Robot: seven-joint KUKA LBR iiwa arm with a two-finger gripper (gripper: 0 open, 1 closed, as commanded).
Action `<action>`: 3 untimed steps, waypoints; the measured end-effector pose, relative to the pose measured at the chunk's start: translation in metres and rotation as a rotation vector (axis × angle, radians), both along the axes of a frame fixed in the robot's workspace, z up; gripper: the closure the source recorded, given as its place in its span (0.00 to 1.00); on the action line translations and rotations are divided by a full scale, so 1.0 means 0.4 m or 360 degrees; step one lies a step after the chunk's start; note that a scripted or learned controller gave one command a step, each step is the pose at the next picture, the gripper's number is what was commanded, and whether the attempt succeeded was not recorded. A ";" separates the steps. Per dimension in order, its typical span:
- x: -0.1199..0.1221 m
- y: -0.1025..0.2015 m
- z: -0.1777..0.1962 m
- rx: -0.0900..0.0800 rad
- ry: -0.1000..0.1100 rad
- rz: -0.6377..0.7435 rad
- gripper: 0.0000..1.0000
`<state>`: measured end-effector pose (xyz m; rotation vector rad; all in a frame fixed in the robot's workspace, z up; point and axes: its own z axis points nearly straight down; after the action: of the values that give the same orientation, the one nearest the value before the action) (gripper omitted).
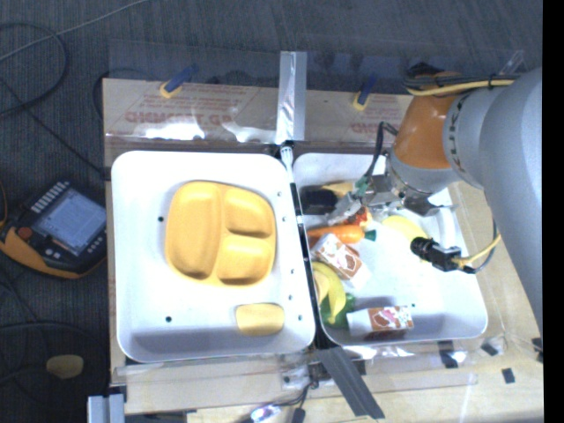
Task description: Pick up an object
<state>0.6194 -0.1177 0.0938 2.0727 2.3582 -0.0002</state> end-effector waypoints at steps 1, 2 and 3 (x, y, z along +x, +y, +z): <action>0.000 0.001 0.022 0.0004 0.0003 0.0000 1.00; 0.087 0.134 0.224 -0.0001 0.0005 -0.0149 1.00; 0.086 0.133 0.224 -0.0002 0.0005 -0.0149 0.00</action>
<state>0.6540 -0.0646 0.1834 2.1818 2.2593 -0.0052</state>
